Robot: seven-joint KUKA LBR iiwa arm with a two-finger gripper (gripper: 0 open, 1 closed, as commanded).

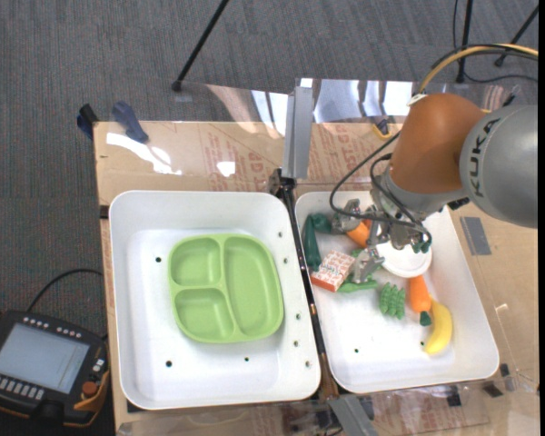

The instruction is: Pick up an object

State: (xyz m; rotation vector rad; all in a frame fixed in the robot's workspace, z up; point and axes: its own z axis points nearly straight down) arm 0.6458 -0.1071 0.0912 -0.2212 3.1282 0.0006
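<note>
Two white bins are sitting on the bench [191,157]; in the right bin [477,334], the gripper [368,243], fingers indiscernible, is hovering over toys, with the banana [439,328] at five o'clock.

"KUKA" on grey arm [513,166], far right | red print on bench sheet [254,162] behind left bin, unreadable | small box [332,270] label unreadable

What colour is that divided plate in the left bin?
Light green; the divided plate shows plainly in the camera view.
</note>
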